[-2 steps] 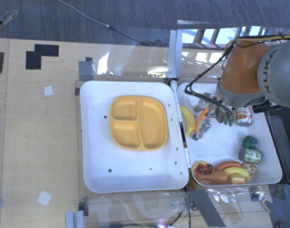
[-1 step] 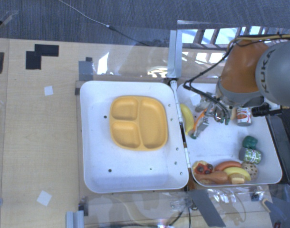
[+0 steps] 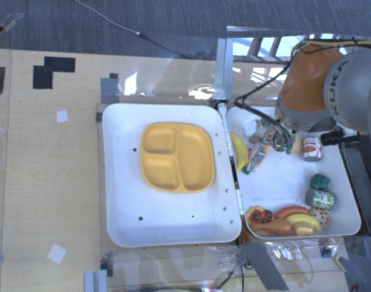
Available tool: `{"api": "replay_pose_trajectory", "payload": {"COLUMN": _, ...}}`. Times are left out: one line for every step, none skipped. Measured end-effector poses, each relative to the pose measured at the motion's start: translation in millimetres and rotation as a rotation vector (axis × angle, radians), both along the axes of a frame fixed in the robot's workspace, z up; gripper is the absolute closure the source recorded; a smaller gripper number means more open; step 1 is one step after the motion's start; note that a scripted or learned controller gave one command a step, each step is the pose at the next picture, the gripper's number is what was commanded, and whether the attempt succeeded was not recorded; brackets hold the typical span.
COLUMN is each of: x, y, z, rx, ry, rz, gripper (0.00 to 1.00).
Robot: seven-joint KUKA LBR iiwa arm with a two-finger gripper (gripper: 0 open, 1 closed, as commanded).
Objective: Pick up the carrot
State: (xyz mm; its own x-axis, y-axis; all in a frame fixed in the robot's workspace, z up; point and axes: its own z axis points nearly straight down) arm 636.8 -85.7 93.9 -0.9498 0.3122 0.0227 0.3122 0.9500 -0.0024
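Arm (image 3: 331,84) reaches in from 3 o'clock, bent over the right bin (image 3: 283,181), wrist angled toward 8 o'clock. Gripper (image 3: 258,157) clenched on the carrot (image 3: 260,153), w/ banana (image 3: 239,151) just beside at 9. Yellow tray (image 3: 176,157) in left bin (image 3: 121,181).

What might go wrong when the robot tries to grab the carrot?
The pincer sits at the thin orange carrot, right beside the yellow banana, so it might nudge or pinch the banana instead. Both lie near the left wall of the right white bin, so a finger might bump it.
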Motion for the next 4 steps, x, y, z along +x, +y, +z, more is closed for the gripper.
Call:
{"api": "replay_pose_trajectory", "payload": {"x": 7, "y": 2, "z": 16, "rx": -0.002, "ry": -0.034, "rz": 0.003, "gripper": 1.0}}
{"api": "replay_pose_trajectory", "payload": {"x": -62, "y": -36, "z": 7, "rx": -0.011, "ry": -0.067, "rz": 0.153, "gripper": 1.0}}
{"api": "replay_pose_trajectory", "payload": {"x": -61, "y": -16, "z": 120, "rx": -0.006, "ry": -0.042, "rz": -0.049, "gripper": 1.0}}
{"api": "replay_pose_trajectory", "payload": {"x": -126, "y": -18, "z": -4, "rx": -0.006, "ry": -0.036, "rz": -0.307, "gripper": 1.0}}
